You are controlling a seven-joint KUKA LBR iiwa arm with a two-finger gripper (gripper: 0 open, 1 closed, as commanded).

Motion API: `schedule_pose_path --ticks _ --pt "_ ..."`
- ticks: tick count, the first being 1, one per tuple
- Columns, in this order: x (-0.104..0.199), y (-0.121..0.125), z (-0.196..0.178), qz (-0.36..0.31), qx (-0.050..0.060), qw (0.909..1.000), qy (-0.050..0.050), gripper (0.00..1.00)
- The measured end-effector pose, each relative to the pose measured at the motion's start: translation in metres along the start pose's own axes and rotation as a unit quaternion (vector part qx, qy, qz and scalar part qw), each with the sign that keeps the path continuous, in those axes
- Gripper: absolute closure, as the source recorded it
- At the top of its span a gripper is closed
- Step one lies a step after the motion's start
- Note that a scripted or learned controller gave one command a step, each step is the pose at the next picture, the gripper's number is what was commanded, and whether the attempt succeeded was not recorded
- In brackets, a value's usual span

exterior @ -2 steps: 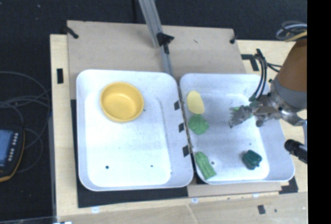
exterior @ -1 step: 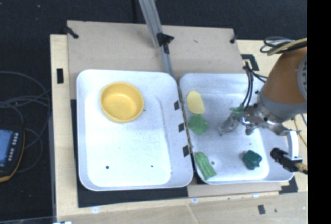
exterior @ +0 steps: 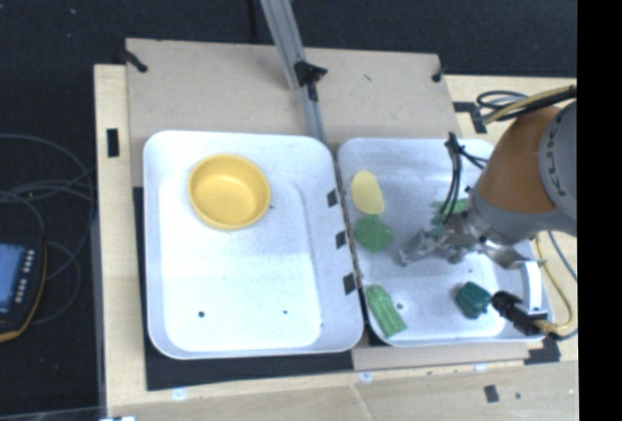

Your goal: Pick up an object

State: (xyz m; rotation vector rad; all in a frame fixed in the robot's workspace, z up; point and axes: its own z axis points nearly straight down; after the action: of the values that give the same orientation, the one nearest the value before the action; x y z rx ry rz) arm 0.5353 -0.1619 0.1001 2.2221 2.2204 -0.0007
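Gripper (exterior: 413, 252) seen low over right bin (exterior: 413, 161), fingers pointing left; whether fingers are apart or together cannot be told. Nothing seen held. Round green object (exterior: 372, 234) just left of tip, pale yellow object (exterior: 366, 192) beyond it, up-left. Green block (exterior: 386, 309) below-left, at bin edge. Dark teal object (exterior: 473, 298) below-right. Yellow bowl (exterior: 229, 192) far left, in left bin (exterior: 243, 312).
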Motion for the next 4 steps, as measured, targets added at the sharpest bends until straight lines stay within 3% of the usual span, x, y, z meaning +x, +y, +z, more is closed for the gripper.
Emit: schedule_pose_path --ticks 1,4 --pt "-0.001 0.001 -0.012 0.001 -0.002 1.0 0.0 1.0" --pt "-0.007 0.011 -0.156 0.0 -0.003 1.0 0.0 1.0"
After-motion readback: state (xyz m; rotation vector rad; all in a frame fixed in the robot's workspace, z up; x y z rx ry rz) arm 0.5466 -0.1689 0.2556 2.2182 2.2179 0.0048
